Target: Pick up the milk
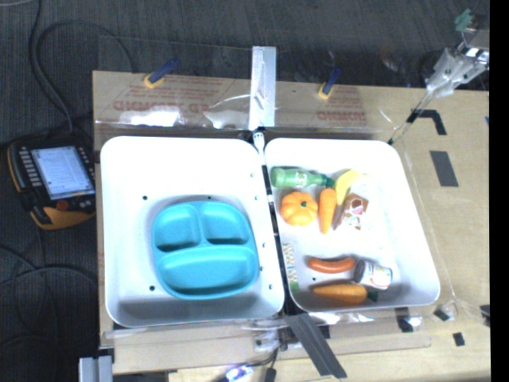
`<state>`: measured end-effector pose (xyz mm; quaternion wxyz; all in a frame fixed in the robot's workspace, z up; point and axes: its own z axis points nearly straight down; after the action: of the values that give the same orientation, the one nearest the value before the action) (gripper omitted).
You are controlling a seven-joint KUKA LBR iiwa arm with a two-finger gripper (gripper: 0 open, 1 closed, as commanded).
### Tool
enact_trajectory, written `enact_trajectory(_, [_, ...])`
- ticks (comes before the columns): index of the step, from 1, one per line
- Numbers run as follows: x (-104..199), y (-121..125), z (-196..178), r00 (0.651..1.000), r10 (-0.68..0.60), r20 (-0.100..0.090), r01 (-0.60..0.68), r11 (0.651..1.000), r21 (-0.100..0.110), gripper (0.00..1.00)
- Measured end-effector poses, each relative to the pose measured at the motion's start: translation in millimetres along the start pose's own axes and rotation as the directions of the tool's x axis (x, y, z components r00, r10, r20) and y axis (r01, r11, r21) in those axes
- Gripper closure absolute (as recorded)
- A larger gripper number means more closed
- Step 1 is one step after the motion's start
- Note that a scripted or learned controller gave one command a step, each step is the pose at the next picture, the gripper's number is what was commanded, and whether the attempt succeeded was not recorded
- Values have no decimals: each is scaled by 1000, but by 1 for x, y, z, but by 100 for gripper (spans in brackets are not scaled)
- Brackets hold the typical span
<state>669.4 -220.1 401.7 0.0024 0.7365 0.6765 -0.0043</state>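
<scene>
Milk carton wedged btwn banana & carrot, right bin 1 o'clock; grab may snag neighbours. End effector state: can't tell.

We see dark carpet around a tan bench, cables trailing past its left edge beside a handheld screen.

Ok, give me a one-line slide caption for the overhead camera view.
Blue tray in left bin; milk carton among toy food in right bin.
</scene>
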Motion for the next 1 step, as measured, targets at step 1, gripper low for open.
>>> enact_trajectory(1, [0, 1, -9, 1000, -1, 5, 1, 1000, 1, 100])
